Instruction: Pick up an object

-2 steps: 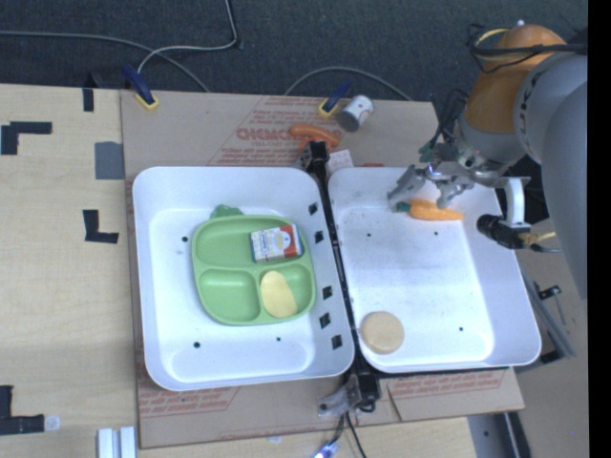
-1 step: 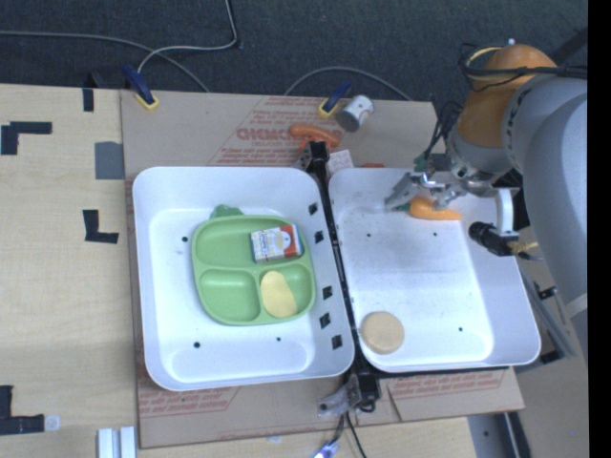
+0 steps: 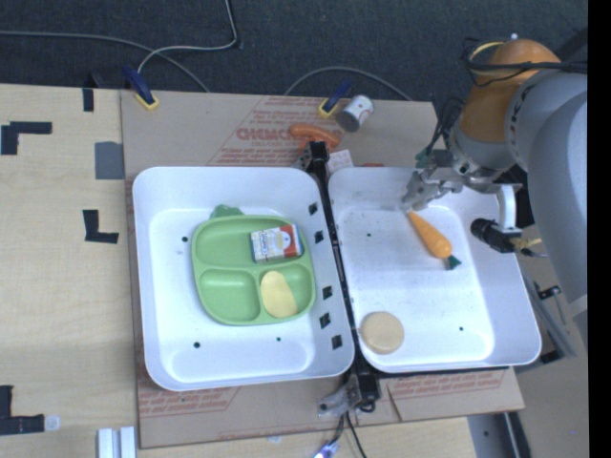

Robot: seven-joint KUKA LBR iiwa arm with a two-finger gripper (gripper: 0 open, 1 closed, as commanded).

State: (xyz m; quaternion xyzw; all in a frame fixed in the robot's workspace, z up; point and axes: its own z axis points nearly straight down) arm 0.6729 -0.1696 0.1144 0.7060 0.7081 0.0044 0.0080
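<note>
The toy carrot [image 3: 431, 236] lies slantwise on the right bin's [image 3: 477, 346] floor, just below the gripper [image 3: 417, 194], whose grasp I cannot tell; it looks light, stiff and slippery, best pinched across its thicker orange middle

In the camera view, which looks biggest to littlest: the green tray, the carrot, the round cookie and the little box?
1. Green tray, biggest by far.
2. Carrot, the longest of the rest.
3. Little box and round cookie: they look about alike, so I won't rank them.
</note>
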